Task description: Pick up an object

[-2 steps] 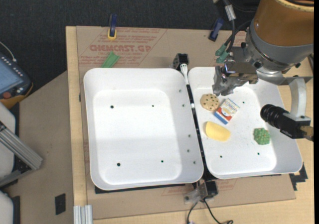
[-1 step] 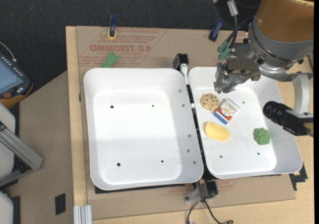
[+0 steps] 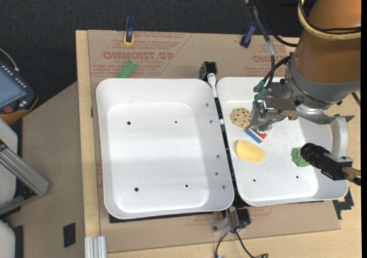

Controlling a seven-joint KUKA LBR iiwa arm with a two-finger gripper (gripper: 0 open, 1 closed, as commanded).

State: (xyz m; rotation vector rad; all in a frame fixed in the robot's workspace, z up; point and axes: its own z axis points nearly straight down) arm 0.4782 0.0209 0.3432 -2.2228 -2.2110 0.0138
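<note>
A small flat thing [image 3: 256,135] with blue, red and white on it lies in the right bin [image 3: 287,185], near the middle of the bin's left half. The gripper [image 3: 262,124] is right on top of it, pointing down, and its tip hides part of the little thing. I cannot tell if the gripper is open or closed, or if it has got hold of the thing at all.

Just to the left of the gripper lies a round tan cookie [image 3: 240,116] with dark dots. Just below the small flat thing sits a yellow lump [image 3: 250,151], very close to it. A green lump [image 3: 297,156] lies well off to the right in the same bin.

The arm [image 3: 330,27] comes in from the right — big, with an orange band on top and grey under it.

The left bin [image 3: 155,156] is white too, with a few small dark dots on its floor. The two bins sit side by side, and a black clip [image 3: 207,70] sits at the top where they meet.

Both bins rest on a brown cardboard sheet [image 3: 172,47] with red letters. A green strip [image 3: 127,69] lies on the sheet above the left bin — and a blue clamp [image 3: 129,24] holds the sheet's far edge.
</note>
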